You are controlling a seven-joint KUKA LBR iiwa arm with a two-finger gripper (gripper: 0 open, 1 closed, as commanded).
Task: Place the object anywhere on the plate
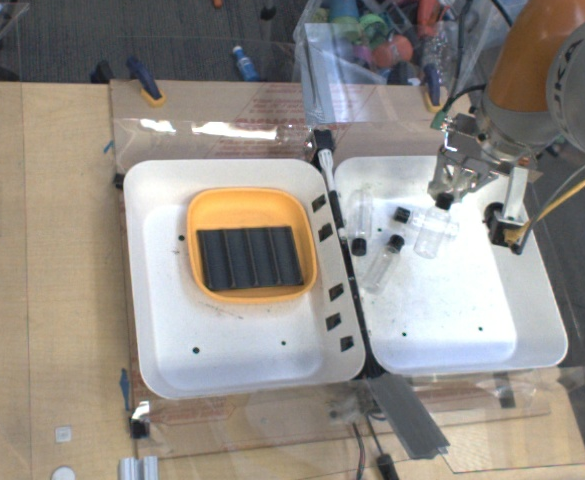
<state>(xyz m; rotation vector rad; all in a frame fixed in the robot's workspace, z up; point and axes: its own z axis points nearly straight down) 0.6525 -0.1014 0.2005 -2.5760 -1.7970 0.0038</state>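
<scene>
gripper [450, 190] low over the far part of the right bin [532, 338], finger gap not readable from here | clear vials [427, 236] lying just near-left of it, black-capped, apart from the fingers | orange plate [247, 208] in the left bin [162, 298], dark ribbed block [249, 258] on it

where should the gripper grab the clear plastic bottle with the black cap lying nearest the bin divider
Probably across the middle of the clear plastic bottle, coming straight down. It lies flat and slanted, black cap up-right, so the fingers should straddle its narrow width, crosswise to its length.
</scene>
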